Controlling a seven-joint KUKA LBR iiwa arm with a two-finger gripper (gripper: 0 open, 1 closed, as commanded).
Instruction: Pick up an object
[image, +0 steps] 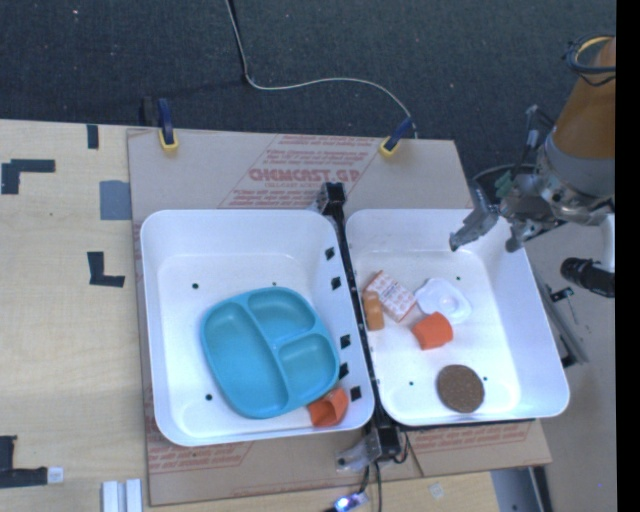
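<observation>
From the camera view, my pincer (492, 228) hangs over the upper right edge of the right bin (520, 330), fingers spread apart and gripping nothing. Taking the orange cup (433, 331) as landmark, I am up and to its right, well apart. The cup is small, stubby, lying tilted, touching a clear lid (443, 299) above it; a brown disc (460, 388) lies below.

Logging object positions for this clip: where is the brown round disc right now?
The brown round disc lies in the right bin, near its front edge, just below the orange cup and apart from it.
</observation>
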